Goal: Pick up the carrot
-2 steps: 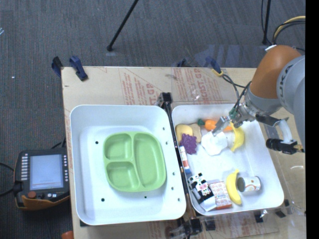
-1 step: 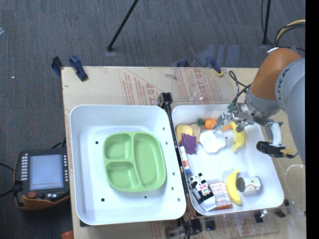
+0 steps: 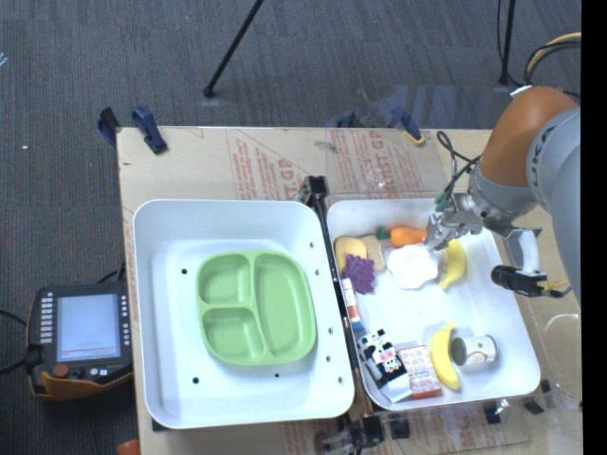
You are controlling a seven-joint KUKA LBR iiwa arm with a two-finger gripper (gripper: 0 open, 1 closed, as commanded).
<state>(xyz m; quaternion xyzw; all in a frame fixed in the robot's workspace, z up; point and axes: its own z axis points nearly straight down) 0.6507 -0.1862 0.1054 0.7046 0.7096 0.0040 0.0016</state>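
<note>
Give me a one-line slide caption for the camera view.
Gripper poised beside the carrot in the right bin; green tray in the left bin.

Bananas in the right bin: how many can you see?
2. One banana lies beside the gripper, right of the white disc. The other banana lies near the front, left of the can. More could be hidden.

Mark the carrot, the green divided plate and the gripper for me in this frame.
carrot [image 3: 408, 236], camera view, middle of its orange body.
green divided plate [image 3: 256, 308], camera view, the ridge where its compartments meet.
gripper [image 3: 442, 235], camera view, at its tip just right of the carrot.
</note>
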